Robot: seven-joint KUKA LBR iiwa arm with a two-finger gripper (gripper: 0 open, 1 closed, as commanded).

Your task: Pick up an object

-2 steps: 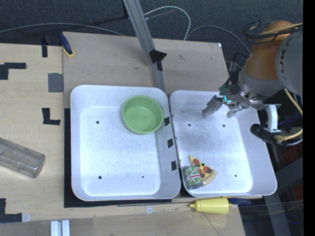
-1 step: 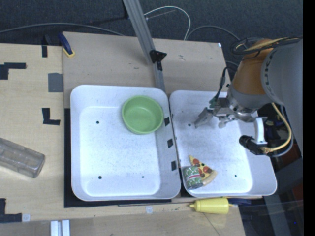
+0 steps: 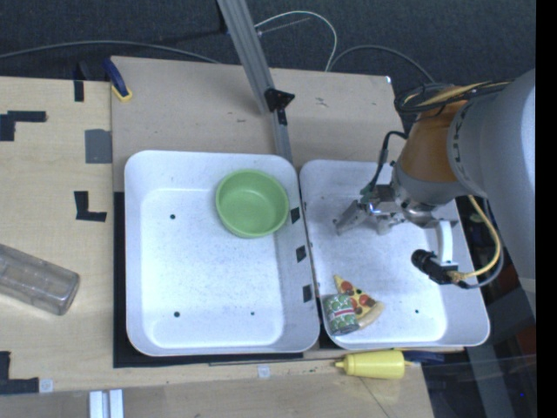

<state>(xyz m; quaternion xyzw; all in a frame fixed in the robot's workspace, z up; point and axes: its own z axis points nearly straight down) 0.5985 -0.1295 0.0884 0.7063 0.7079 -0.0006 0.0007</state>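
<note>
Hand point(image 3: 348, 219) hovering open, gripping nothing, far of pizza slice point(image 3: 352, 307); risking closing on bare bin floor.

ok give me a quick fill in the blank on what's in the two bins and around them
1. The round green plastic bowl sits in the ____ white bin.
2. The toy pizza slice lies in the right white bin, near its ____ edge.
3. The yellow squeeze bottle lies ____ the bins, on the bench.
4. The gripper hangs over the ____ bin.

Missing words: left; front; outside; right
</note>
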